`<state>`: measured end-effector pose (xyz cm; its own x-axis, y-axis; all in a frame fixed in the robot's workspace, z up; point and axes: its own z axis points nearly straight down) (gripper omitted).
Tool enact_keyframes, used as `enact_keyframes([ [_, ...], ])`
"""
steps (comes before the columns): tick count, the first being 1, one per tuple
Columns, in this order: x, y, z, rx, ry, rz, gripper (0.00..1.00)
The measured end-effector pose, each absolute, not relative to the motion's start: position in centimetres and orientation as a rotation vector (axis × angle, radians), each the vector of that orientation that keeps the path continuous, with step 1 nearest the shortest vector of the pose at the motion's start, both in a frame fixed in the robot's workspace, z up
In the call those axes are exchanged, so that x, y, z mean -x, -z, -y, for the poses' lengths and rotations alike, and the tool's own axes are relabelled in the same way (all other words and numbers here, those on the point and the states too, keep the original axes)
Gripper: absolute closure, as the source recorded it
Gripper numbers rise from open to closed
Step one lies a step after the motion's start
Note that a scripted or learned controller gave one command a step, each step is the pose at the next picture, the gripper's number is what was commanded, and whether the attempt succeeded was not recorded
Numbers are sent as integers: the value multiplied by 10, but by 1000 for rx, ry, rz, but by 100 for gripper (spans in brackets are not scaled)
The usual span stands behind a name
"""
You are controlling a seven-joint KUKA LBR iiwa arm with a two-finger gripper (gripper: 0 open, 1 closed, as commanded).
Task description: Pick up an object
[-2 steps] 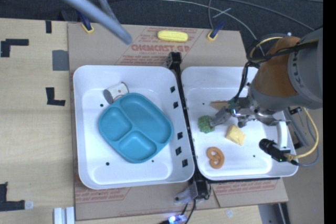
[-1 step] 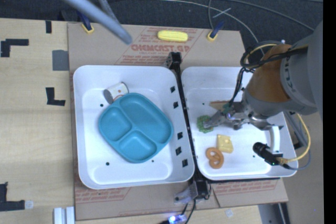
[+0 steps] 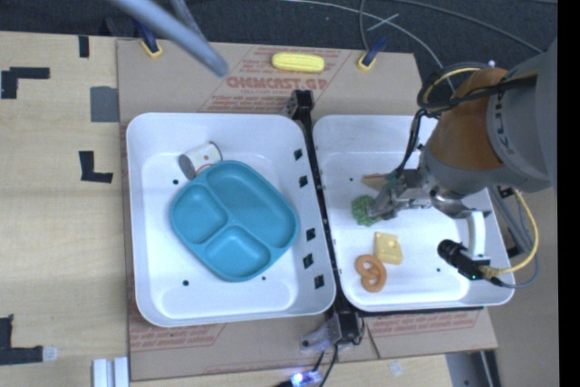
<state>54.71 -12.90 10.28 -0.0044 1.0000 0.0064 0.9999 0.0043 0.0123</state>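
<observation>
Three small things lie in the right bin [image 3: 344, 140]: a green broccoli-like piece [image 3: 364, 211], a yellow cheese wedge [image 3: 389, 247] and a brown pretzel [image 3: 370, 273]. My gripper [image 3: 388, 196] reaches in from the right and sits low, right against the green piece's upper right side. The arm's grey body and orange band [image 3: 467, 127] cover the right part of this bin.
The left bin [image 3: 149, 285] holds a blue divided plate [image 3: 234, 219] and a small grey-and-white cup [image 3: 198, 160] lying at its upper left. A yellow corn cob [image 3: 297, 62] rests on the cardboard behind the bins. A black divider [image 3: 313, 204] runs between the bins.
</observation>
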Motion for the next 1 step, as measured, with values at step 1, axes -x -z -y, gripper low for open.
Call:
enact_keyframes([
  [1,-541,-155,137,-2219,-2,-2220,100],
])
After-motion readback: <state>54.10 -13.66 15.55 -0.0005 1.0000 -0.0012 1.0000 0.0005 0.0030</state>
